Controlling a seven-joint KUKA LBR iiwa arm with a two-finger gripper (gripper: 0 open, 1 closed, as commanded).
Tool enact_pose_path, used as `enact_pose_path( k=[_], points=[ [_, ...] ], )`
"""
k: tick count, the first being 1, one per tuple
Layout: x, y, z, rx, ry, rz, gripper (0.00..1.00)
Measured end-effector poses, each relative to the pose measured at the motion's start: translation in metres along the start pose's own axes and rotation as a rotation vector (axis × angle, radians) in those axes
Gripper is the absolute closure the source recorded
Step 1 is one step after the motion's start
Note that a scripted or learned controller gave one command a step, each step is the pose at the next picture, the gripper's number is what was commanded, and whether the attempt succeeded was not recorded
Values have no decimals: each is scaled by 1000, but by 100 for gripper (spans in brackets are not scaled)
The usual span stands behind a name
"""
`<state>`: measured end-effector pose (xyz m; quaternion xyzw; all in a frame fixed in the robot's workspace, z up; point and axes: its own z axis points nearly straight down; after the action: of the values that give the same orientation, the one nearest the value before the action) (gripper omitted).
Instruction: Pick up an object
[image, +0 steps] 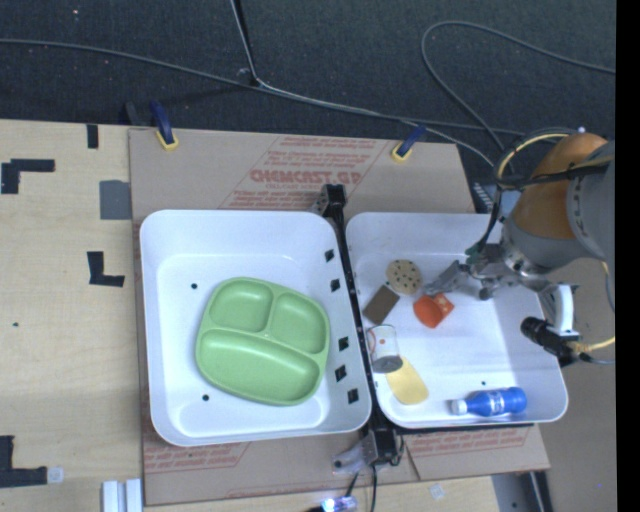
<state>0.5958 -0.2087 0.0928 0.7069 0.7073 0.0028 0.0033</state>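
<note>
A brown cardboard sheet (300, 170) lies on a pale wooden bench, with dark carpet and thin cables behind it. Two shallow white bins sit side by side on the sheet.

The left white bin (165, 240) holds a light green plastic plate with three sections (263, 340). It lies flat near the middle of that bin.

The right white bin (400, 225) holds several small things. A small orange-red block (433, 312) sits near the middle of this bin. It looks chunky, with a bright, plain top. Just left of it are a round tan cookie with dark dots (403, 273) and a flat brown rectangle (381, 304). Nearer the front lie a clear little cup (385, 349) and a soft yellow piece (408, 382), touching each other. A blue bottle with a white cap (490, 403) lies on its side in the front right corner.

The grey arm reaches in from the right. Its gripper (447, 283) points toward the orange-red block, with the tip just above and beside it. I cannot tell if it is touching the block, or if it is open or closed.
</note>
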Motion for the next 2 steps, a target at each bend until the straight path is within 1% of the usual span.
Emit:
enact_pose_path(
  k=[1,2],
  points=[
    [1,3,-15,-9,-2,-3,100],
    [7,9,-76,4,-1,-2,100]
  ],
)
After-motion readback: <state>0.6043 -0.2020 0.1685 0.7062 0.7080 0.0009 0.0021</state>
